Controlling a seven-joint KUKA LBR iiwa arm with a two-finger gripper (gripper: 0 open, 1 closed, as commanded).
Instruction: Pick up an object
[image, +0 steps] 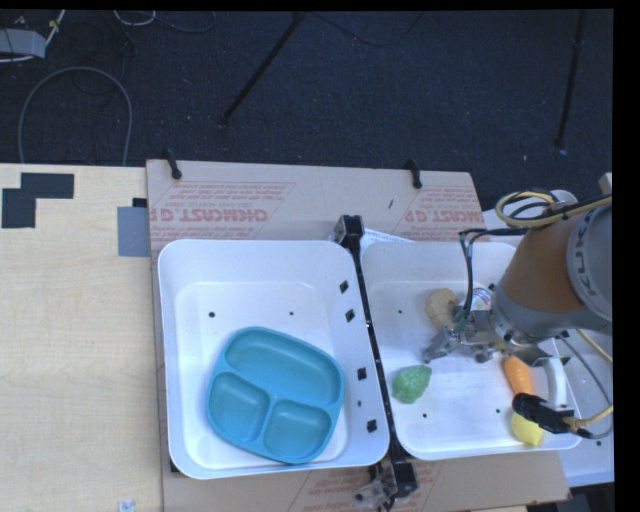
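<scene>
Gripper hangs low in the right bin; I can't tell its state from here. Between the tan lump and green lump, it looks placed to try either.

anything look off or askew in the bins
Mildly: the blue divided plate sits turned at an angle in the left bin, not square with its walls. In the right bin, nothing looks spilled or damaged.

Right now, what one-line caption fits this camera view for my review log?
Gripper low in the right bin between a tan lump and green object; blue divided tray in the left bin.
</scene>
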